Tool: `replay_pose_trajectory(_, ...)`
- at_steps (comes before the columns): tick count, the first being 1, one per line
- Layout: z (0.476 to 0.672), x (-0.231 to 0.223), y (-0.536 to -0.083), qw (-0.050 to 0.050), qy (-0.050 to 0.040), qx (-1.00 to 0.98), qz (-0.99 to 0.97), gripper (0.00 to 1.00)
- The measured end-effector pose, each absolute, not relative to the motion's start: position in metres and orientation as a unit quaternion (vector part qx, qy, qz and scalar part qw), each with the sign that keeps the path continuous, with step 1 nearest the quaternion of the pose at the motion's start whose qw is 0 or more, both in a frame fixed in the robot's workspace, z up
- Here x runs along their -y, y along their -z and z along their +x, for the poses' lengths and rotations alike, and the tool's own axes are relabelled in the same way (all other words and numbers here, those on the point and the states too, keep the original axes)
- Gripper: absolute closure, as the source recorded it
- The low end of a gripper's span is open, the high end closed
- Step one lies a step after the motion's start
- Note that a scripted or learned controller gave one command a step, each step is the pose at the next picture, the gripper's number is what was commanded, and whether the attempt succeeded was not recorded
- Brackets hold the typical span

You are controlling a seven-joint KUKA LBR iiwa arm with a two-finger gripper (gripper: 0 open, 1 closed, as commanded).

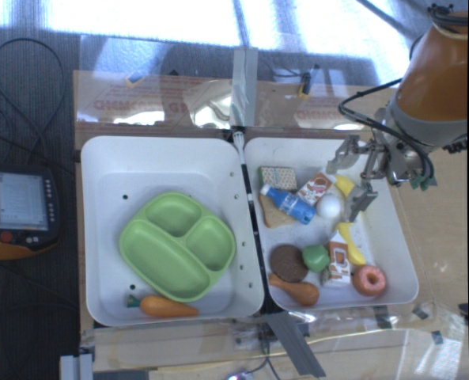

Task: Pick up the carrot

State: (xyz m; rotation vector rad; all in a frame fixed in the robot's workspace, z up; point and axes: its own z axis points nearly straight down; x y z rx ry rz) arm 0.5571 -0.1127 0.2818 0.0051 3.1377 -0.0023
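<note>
The orange carrot [168, 308] with a small green top lies in the left bin [107, 172], at its front edge just below the green divided plate [179, 245]. My gripper [353, 178] hangs over the back right part of the right bin [400, 252], far from the carrot. Its two grey fingers [362, 199] stand apart, open, with nothing between them. They hover above a white egg [328, 206] and a yellow piece [343, 184].
The right bin holds several toy foods: a blue bottle [288, 204], a cracker box [277, 176], a banana [353, 245], a brown cookie [289, 263], a green pepper [316, 257], a chicken leg [296, 290] and a pink donut [369, 279]. A teach pendant [17, 210] lies left of the bench.
</note>
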Motion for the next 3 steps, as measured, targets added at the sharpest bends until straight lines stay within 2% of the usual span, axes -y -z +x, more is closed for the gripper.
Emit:
replay_pose_trajectory(1,0.497,0.090,-0.209,0.000,0.0002,-0.993,0.114,0.00)
replay_pose_trajectory(2,0.485,0.082,-0.184,0.001,0.0000,-0.960,-0.279,0.00)
replay_pose_trajectory(3,0.492,0.042,-0.184,0.001,-0.0004,-0.881,-0.472,0.00)
